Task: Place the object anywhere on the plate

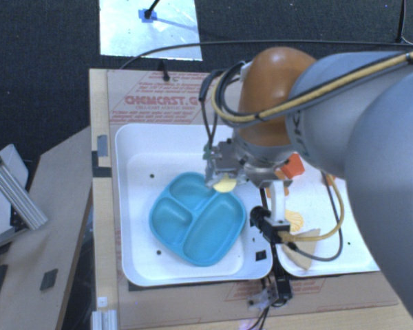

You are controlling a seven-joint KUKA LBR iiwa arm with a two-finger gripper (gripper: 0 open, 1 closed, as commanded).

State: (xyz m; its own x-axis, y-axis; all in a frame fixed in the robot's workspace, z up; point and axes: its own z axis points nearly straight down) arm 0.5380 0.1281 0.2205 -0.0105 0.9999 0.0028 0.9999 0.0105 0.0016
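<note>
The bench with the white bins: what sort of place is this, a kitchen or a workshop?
Probably a robotics lab. A grey arm with cables reaches over two white bins, one holding a blue plate, on a protective sheet beside metal framing.

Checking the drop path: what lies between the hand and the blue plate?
In the camera view, a small pale yellow object sits just under the hand, over the blue plate's upper edge.

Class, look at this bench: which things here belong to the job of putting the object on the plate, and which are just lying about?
Part of the job:
- blue plate in the left bin
- pale yellow object at the plate's upper rim, under the gripper

Lying about:
- orange item in the right bin
- yellowish item in the same bin
</note>
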